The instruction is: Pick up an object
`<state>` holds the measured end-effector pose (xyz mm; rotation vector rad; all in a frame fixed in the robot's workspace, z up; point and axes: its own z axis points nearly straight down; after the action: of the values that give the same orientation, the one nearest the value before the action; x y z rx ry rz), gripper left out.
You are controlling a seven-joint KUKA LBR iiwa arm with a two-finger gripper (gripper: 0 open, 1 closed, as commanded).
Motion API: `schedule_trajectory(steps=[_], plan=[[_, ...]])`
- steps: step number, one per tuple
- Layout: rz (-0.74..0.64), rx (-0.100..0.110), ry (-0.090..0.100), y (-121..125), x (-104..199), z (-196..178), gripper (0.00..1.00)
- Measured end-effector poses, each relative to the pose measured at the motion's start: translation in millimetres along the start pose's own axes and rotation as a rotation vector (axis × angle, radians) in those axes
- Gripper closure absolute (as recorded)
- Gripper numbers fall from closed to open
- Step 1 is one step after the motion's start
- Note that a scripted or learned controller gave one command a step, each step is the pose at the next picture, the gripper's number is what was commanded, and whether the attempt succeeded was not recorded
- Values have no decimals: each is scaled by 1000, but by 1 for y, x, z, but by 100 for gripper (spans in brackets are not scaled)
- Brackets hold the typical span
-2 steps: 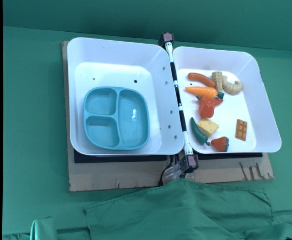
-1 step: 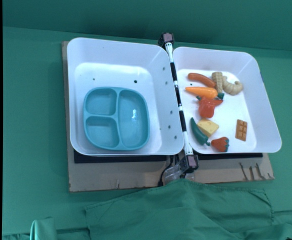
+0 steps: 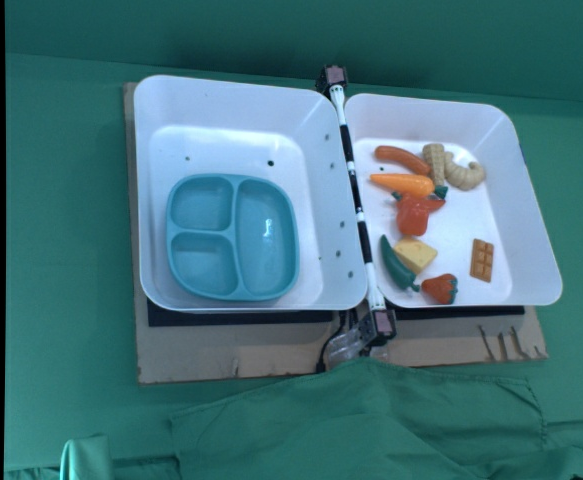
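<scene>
Left bin: shallow white plastic bin (image 3: 233, 108) holding a teal three-compartment plastic plate (image 3: 233, 236), toward 7 o'clock on its floor.
Right bin: shallow white plastic bin (image 3: 524, 238) with the toy foods.
12 o'clock cluster: orange-red toy sausage (image 3: 401, 158), tan knobbly peanut-shaped toy (image 3: 434, 161), tan curved croissant-like toy (image 3: 467, 175), orange toy carrot (image 3: 403, 183).
Centre: red toy pepper (image 3: 416, 214).
7 o'clock: green toy chilli (image 3: 396, 266) touching yellow toy cheese wedge (image 3: 417, 255); small red toy fruit (image 3: 439, 288) near.
4 o'clock: brown gridded toy bar (image 3: 482, 260), apart.
Gripper: state cannot be told.
</scene>
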<state>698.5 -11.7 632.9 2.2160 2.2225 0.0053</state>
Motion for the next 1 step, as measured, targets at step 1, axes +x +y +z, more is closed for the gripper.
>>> schedule_trajectory(steps=[1], plan=[[4, 0, -1, 0, 20, 0, 100]])
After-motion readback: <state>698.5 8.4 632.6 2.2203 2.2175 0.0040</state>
